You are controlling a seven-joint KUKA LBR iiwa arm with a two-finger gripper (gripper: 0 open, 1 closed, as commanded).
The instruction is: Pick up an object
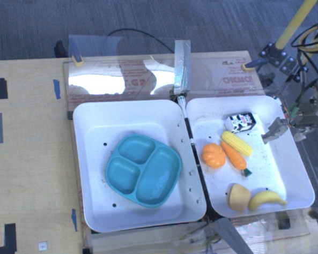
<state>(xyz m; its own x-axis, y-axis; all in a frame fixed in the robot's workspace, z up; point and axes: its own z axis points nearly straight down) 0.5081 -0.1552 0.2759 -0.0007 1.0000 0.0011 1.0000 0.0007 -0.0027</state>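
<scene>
The right bin [292, 177] holds several toy foods. A black-and-white toy [240, 122] lies at its back. In front of that, a yellow corn cob [237, 143] rests against an orange carrot [235, 155], with a round orange fruit [214, 155] to their left. Near the front lie a tan pear-like piece [238, 197] and a yellow banana [266, 199], touching. My gripper [274, 130] hangs at the bin's right rim, right of the corn and the black-and-white toy and apart from both. Nothing is seen held in it.
The left bin [91, 155] holds a blue three-compartment plate [144, 170]. A metal divider post [181, 67] stands behind the gap between the bins. Cables and a yellow pole [300, 14] crowd the far right.
</scene>
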